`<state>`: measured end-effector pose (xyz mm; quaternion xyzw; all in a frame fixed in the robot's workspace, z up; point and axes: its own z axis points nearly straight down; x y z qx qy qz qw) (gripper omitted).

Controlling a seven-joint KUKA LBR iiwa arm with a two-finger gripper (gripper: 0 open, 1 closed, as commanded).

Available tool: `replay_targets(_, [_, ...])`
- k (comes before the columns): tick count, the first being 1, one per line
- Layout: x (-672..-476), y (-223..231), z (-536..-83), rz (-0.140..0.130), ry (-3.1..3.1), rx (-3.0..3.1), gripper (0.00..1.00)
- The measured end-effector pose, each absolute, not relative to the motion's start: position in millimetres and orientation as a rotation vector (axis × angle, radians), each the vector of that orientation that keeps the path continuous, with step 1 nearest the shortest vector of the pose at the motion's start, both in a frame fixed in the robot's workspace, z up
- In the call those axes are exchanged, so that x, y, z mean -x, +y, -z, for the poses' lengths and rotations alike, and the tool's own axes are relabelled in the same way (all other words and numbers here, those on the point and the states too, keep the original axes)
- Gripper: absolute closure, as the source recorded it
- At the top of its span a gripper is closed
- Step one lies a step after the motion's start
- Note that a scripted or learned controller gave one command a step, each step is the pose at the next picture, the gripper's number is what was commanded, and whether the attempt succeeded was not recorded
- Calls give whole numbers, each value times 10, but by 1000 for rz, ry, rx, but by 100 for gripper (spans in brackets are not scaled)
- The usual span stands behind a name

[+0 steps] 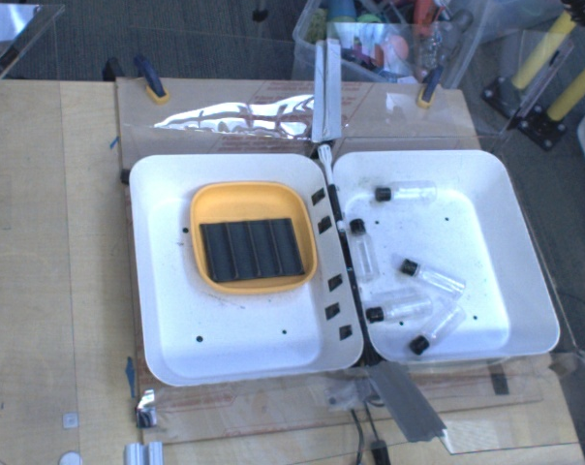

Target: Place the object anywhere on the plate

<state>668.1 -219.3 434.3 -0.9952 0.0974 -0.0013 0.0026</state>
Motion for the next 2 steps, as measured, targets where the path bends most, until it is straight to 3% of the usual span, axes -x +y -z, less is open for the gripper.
replay_targets(2, [-6679,-2193,-4273,1,306,3122,100])
